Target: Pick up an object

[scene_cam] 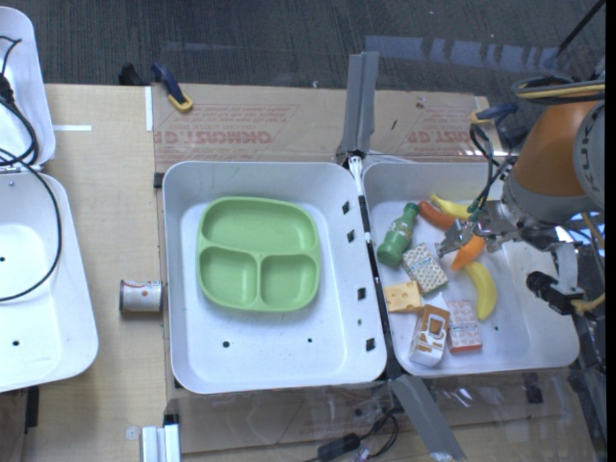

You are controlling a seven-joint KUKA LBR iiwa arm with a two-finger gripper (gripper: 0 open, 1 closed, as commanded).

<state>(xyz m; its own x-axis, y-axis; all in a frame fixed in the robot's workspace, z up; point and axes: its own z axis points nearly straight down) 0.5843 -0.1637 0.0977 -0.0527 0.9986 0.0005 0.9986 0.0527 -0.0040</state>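
Observation:
The right bin (539, 349) holds several toy foods. My gripper (469, 242) is low over the bin's upper middle, reaching in from the right. A small orange carrot (469, 252) sits between its fingers, and the gripper is shut on it. Just below the carrot lies a yellow banana (484, 290). A green bottle (395, 236) stands to the left, with a patterned cracker box (424, 268) beside it. A second yellow fruit (449, 205) and a red-orange pepper (434, 216) lie above the gripper.
A cheese wedge (404, 297), a juice carton (430, 335) and a small red-white box (465, 327) lie in the right bin's lower part. The left bin (192, 345) holds a green divided plate (258, 254). A small can (141, 296) lies on the bench.

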